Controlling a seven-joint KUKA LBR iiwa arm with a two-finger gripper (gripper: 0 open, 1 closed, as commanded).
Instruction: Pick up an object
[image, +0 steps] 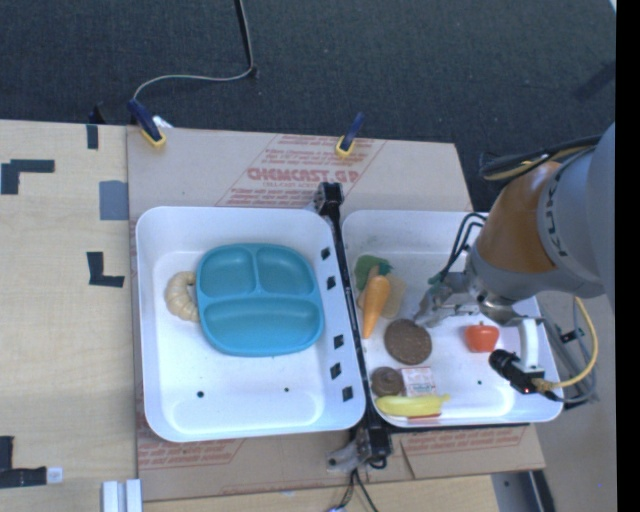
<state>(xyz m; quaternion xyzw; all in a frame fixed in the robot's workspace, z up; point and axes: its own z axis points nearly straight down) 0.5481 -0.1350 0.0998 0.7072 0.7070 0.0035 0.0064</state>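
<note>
My gripper hangs low over the middle of the right bin, below the grey arm with its orange band. Just left of it lies an orange carrot with a green piece at its top. A round brown patty sits just below and left of the gripper. A red object lies to its lower right. Nothing shows held in the gripper.
Along the right bin's front are a small brown item, a white and pink packet and a yellow banana. The left bin holds a blue divided plate with a beige item at its left.
</note>
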